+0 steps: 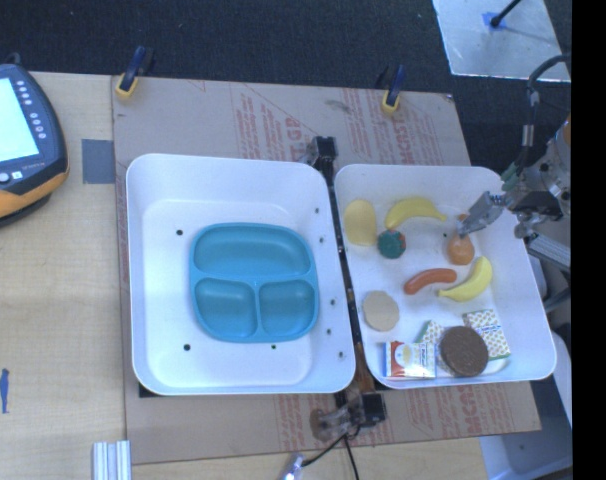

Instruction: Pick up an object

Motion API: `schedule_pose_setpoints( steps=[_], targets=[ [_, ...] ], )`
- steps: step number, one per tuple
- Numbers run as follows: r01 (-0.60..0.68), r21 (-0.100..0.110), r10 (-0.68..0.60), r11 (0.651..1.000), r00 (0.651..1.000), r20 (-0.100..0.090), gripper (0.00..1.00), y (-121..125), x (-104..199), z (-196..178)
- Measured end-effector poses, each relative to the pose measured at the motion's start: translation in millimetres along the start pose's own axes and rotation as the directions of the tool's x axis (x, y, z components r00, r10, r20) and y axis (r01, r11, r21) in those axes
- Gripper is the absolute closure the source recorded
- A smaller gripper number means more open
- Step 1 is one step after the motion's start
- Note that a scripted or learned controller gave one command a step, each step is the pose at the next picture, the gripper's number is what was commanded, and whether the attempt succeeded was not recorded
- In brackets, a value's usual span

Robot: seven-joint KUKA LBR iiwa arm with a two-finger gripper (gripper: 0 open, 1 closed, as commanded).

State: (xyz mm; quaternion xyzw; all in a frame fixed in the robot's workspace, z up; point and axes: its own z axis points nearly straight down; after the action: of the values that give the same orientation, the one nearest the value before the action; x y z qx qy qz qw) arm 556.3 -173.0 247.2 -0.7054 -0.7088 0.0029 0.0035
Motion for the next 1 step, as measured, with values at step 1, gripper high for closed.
schedule_pose_setpoints(
  steps=[1],
  targets=[
    [0.001,0.002,-0.001,1.000,1.000,0.000,0.00,37.4,-19.7,142.9]
  ],
)
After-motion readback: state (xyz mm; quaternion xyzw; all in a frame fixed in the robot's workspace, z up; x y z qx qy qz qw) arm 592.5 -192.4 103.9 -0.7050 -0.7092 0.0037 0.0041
